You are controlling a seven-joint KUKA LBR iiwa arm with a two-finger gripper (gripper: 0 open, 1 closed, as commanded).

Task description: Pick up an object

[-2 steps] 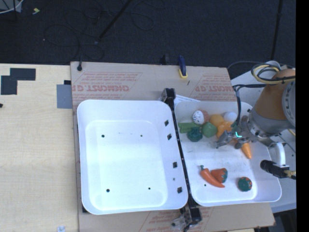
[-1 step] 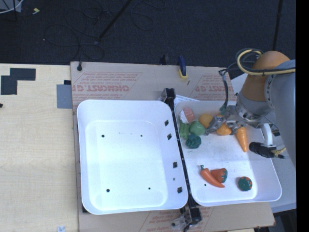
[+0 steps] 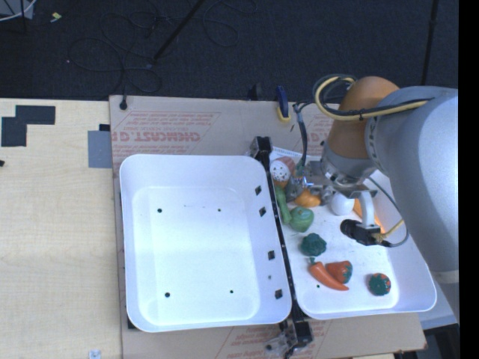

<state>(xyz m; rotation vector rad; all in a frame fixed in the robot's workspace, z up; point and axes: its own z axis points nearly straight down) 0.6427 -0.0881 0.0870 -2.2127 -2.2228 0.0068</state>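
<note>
Down low in the right bin (image 3: pixel 408 294), gripper (image 3: pixel 314 185) buried among toy food (image 3: pixel 301 217) for a grab; jaw state impossible to tell.

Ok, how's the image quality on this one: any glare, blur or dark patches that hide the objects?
Camera view: soft overall, so small items like the carrot and broccoli lack fine detail; the left bin is bright and nearly washed out, with a brighter band across its floor; the arm looms large and blurry at right, covering part of the right bin; the floor beyond the bench is very dark.
</note>
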